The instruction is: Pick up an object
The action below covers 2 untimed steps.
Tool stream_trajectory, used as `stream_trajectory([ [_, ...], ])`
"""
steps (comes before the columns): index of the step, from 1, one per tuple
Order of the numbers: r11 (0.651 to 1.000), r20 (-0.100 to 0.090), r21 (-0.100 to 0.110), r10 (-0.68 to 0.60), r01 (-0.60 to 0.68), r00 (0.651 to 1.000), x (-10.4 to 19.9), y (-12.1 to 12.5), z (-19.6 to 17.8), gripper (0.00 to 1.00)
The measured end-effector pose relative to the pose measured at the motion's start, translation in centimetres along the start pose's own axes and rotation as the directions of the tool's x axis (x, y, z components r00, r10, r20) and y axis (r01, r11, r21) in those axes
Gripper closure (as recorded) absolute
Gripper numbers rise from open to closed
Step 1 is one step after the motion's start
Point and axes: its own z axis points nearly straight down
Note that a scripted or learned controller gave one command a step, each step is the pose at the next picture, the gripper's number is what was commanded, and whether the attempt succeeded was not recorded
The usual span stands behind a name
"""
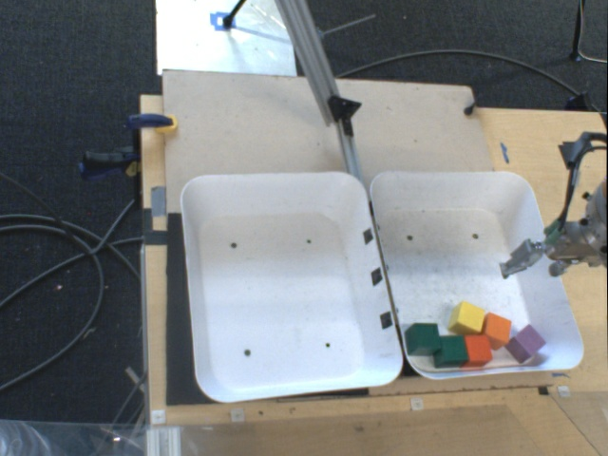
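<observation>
gripper [524,258] above blocks [472,334], right bin [446,198]

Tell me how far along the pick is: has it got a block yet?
Done: nothing lifted. The yellow block, orange block and purple block sit clustered in the right bin. In hand: the gripper hangs at that bin's right rim, above the cluster, nothing between its fingers. Left: descend, grasp, lift.

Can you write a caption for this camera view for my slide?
Metal two-finger gripper hovering above small colourful cubes clustered in the right white bin.
</observation>
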Motion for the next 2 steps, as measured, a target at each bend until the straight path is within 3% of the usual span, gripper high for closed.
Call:
stream_trajectory([
  [1, 1.0, 0.001, 0.001, -0.001, 0.001, 1.0, 5.6, -2.1, 13.2, 0.0],
  [2, 1.0, 0.001, -0.002, -0.001, 0.001, 1.0, 5.5, -1.9, 11.9, 1.0],
])
